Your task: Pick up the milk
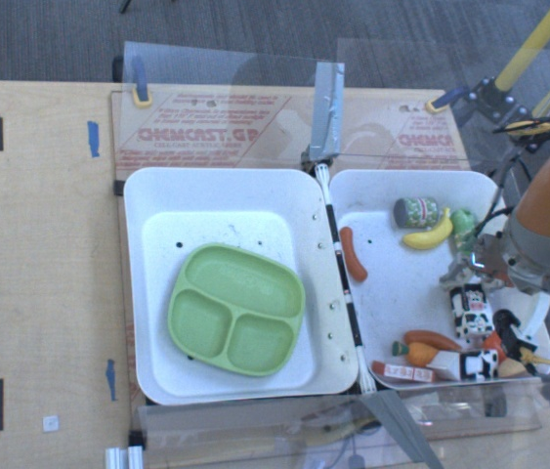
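The milk (472,311) is a small white carton with black cow patches. It is standing in the right bin (392,291), near its right wall, just above a carrot (431,340).

Seeing bright, even overhead light here; soft shadows inside white bins (148,291), mild glare on clear panels (226,76), arm (548,213) slightly blurred.

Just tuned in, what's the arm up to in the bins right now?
The gripper is down in the right bin, right above a small cow-patterned milk carton standing near that bin's right side. Whether it has a grip on the carton can't be told from this angle. Around it lie a banana, a sausage, a carrot and a second cow-patterned carton near the front edge. The left bin holds a green divided plate.
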You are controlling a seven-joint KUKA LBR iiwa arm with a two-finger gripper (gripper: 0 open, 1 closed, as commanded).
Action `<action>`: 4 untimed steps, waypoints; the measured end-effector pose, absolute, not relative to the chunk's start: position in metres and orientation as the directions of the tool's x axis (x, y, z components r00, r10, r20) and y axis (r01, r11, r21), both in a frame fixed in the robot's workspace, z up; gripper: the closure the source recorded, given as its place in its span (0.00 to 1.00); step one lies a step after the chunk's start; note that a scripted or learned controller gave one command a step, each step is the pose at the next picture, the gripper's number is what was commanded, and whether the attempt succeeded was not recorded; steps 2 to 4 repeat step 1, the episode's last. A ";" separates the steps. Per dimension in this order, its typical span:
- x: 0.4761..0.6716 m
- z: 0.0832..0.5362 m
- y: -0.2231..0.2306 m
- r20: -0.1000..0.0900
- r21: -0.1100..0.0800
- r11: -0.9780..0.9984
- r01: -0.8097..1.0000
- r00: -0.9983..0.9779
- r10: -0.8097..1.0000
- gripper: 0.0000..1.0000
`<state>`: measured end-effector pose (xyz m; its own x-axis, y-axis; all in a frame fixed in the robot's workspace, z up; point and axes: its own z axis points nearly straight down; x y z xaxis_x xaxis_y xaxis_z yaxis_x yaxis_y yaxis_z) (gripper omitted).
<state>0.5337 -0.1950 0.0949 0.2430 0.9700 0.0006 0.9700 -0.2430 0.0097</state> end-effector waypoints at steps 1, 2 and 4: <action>0.514 0.188 -0.120 -0.001 -0.005 -0.224 0.975 0.224 0.975 1.00; 0.514 0.188 -0.120 -0.001 -0.005 -0.224 0.975 0.224 0.975 1.00; 0.514 0.188 -0.120 -0.001 -0.005 -0.224 0.975 0.224 0.975 1.00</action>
